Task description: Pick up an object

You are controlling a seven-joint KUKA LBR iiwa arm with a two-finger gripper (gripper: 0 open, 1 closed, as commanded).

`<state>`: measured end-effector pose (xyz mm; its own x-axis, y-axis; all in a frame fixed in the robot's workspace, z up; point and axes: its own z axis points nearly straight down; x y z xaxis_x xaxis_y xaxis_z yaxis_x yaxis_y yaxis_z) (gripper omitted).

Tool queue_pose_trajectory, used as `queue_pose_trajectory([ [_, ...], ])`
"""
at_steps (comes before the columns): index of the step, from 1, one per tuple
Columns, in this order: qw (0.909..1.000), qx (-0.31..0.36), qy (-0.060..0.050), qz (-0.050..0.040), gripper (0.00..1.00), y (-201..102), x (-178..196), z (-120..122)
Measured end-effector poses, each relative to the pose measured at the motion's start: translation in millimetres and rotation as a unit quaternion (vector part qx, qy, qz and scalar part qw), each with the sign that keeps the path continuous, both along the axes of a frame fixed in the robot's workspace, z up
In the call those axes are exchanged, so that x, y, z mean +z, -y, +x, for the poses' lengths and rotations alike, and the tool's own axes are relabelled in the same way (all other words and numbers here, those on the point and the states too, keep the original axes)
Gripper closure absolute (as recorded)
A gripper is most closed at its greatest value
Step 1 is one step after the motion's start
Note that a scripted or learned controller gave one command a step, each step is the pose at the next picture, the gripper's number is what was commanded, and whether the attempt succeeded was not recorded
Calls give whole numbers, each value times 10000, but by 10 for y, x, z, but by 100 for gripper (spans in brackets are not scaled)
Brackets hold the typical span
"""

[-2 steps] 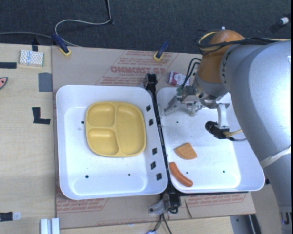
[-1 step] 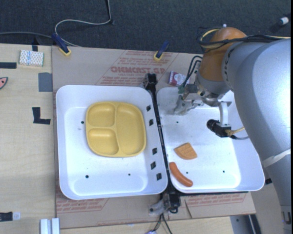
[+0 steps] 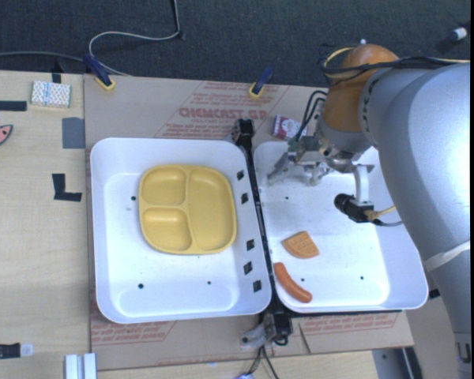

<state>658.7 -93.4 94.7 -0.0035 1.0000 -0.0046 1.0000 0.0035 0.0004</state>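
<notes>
The right bin (image 3: 379, 287) holds two small items. One is an orange-brown toast-like wedge (image 3: 301, 245) near its middle. The other is a reddish sausage (image 3: 291, 282) close to the front left corner. My gripper (image 3: 299, 166) hangs low over the far left corner of the right bin, a good way beyond the wedge and apart from both items. I see nothing held in it. A yellow three-compartment plate (image 3: 187, 209) lies in the left bin (image 3: 114, 283). The grey arm with its orange band (image 3: 355, 93) covers the right bin's far right side.
A black clamp strip (image 3: 251, 212) runs between the two bins. A small wrapped packet (image 3: 283, 125) lies on the cardboard behind the right bin. Two blue-yellow clips (image 3: 100, 71) (image 3: 261, 83) hold the cardboard's back edge. A black cable plug (image 3: 349, 204) hangs off the wrist over the right bin.
</notes>
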Motion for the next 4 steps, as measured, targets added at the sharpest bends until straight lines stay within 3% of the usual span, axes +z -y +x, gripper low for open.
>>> queue_pose_trajectory([
  [1, 10000, -19, -3, 21, 0, 29, -89, -901],
  [2, 10000, -15, 32, 10, 0, 11, -84, -1018],
  [3, 10000, -20, 15, 16, 0, 95, -86, -1675],
  [4, 10000, -16, 2, 18, 0, 38, -91, -1260],
])
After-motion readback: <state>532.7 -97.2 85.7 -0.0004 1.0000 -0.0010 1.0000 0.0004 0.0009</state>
